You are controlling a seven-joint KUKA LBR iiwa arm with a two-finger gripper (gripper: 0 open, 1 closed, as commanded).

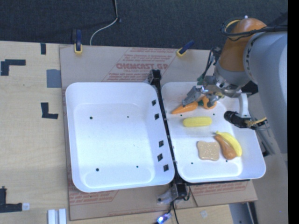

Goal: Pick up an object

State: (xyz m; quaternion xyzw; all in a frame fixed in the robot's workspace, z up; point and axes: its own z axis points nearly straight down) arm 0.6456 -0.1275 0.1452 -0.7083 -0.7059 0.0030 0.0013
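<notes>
A cardboard sheet [140, 64] covers the pale wooden worktop [28, 125], dark carpet [56, 8] behind. The claw [198, 96] sits at the carrot [185, 108]; whether it grips, I cannot tell.

A brown cardboard sheet [140, 64] with red printing lies on the wooden counter [28, 139], clipped at its far edge by a blue and yellow clamp [77, 43] on the left and another clamp [185, 48] further right. A thin white cable [106, 24] trails over the dark floor beyond. Black tape marks [46, 111] sit on the counter's left part.
</notes>
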